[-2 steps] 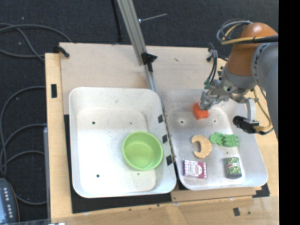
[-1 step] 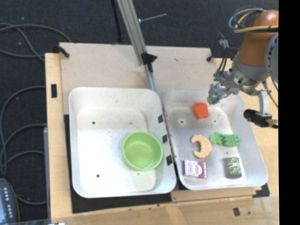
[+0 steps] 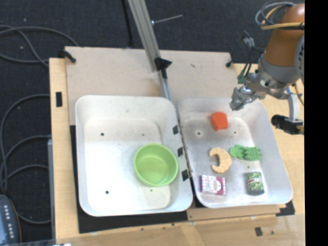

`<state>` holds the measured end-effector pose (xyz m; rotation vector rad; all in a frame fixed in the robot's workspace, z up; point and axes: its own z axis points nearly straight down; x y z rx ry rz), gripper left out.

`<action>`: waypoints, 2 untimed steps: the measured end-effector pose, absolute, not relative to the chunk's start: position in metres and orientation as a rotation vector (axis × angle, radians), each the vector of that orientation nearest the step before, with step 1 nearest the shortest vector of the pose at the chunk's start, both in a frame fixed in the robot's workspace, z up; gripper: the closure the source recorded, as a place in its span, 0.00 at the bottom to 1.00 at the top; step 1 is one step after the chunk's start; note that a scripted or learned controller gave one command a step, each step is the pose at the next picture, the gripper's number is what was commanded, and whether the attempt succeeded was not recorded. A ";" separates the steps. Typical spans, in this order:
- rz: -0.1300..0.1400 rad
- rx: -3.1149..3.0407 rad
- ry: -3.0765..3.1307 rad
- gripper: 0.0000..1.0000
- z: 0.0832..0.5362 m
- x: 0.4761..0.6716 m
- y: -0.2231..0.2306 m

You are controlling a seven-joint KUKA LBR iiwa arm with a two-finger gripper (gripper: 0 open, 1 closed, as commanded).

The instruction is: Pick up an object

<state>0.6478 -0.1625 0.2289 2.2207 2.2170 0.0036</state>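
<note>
My gripper [image 3: 239, 102]: above the right bin's [image 3: 266, 122] far rim; finger spread I cannot tell.
Nearest target: orange block [image 3: 219, 121], just below-left, lying apart from the croissant [image 3: 221, 160].
Approach: I descend straight, straddle it squarely.

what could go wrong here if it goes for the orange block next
1. The gripper sits over the right bin's far rim, so a straight drop might strike the rim instead of the orange block.
2. The block lies loose on the smooth bin floor; an off-centre close could push it away.
3. The croissant and green toy lie close together, so a low sweep toward them may knock one.
</note>
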 end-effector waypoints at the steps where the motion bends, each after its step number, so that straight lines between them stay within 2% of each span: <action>1: 0.001 2.218 2.224 1.00 0.232 0.643 -0.121; 2: 0.000 2.216 2.229 1.00 0.224 0.630 -0.070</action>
